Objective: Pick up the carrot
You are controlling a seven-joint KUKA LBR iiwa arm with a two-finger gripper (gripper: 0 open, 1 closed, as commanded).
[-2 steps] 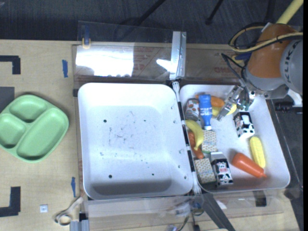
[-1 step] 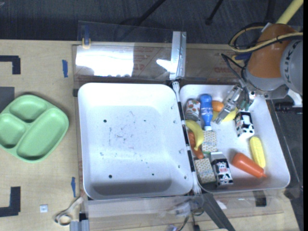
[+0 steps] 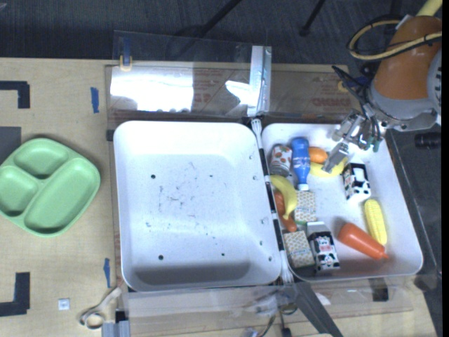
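The carrot [image 3: 361, 239] is orange and lies flat near the front right corner of the right bin [image 3: 407, 258], its tip pointing right. My gripper [image 3: 356, 133] hangs over the far right part of that bin, below the orange wrist band [image 3: 403, 65]. It is well behind the carrot and apart from it. A yellow corn cob [image 3: 375, 220] lies just behind the carrot.
The right bin also holds a blue bottle [image 3: 300, 160], a can [image 3: 280, 159], a banana [image 3: 284, 187], a cow-patterned carton [image 3: 356, 181], a small box [image 3: 323, 248] and speckled blocks [image 3: 297, 248]. The left bin [image 3: 133, 146] adjoins it. A green divided plate [image 3: 45, 186] sits far left.
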